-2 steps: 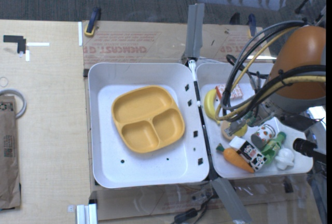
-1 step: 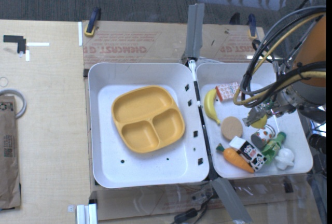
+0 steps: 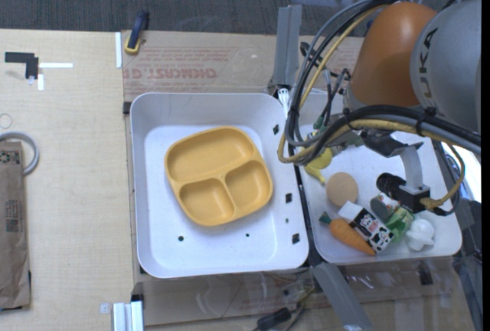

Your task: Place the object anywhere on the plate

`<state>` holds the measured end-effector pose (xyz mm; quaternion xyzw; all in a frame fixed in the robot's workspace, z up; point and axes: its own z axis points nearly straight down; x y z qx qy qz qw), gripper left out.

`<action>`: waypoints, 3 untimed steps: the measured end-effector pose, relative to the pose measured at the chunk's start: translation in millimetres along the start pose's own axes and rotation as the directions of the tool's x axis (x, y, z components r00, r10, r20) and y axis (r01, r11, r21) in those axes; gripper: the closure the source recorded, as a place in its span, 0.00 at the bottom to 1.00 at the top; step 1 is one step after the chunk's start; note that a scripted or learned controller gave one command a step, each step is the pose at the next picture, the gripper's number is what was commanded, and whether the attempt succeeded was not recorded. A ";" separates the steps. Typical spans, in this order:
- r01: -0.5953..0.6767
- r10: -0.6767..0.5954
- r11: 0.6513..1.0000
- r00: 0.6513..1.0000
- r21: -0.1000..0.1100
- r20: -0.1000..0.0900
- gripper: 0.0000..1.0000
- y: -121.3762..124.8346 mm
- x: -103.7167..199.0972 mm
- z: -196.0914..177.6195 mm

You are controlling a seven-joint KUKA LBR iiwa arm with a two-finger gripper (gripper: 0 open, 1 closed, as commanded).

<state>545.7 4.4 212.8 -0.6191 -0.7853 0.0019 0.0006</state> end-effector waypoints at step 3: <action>0.083 -0.083 0.997 0.997 0.000 0.000 1.00 6.9 5.2 22.6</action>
